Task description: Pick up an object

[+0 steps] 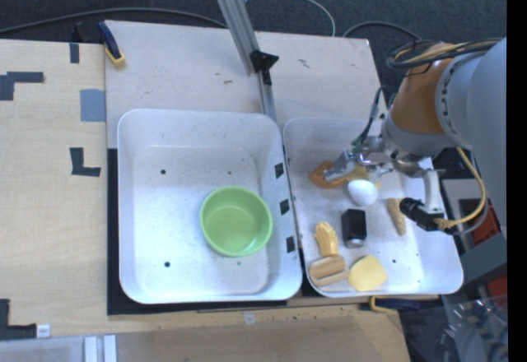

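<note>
My gripper hangs low over the upper middle of the right bin. Just to its left, touching or almost touching it, lies an orange-brown object. Right below the gripper rests a white egg-shaped object. Further toward the front are a black cylinder, a yellow toy, a tan bread-like piece and a yellow lemon-like object. A small tan stick lies near the bin's right side.
The left bin holds a green bowl near its front right. A grey pole slants down to the seam between the bins. The arm's orange band and cables overhang the right bin's right edge.
</note>
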Controlling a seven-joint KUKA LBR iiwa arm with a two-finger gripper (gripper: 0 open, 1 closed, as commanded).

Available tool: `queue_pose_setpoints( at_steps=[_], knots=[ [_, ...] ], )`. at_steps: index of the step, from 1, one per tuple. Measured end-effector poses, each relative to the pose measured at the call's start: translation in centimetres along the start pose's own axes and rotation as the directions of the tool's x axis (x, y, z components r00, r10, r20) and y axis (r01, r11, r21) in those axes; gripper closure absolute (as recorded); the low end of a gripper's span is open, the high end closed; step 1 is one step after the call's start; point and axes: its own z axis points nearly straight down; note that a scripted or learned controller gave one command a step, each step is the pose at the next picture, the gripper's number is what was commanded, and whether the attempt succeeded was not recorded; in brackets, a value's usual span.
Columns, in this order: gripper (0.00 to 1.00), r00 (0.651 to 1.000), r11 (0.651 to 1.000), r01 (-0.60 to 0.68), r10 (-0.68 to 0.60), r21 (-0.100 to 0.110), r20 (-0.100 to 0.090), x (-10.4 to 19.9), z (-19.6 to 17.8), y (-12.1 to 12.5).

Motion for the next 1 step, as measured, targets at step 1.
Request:
queue_pose_setpoints(
  at_steps=[1],
  knots=[
    [1.0, 1.0, 1.0, 0.002, -0.002, -0.008, 0.001, 0.13, -1.17, 0.23]
  ],
)
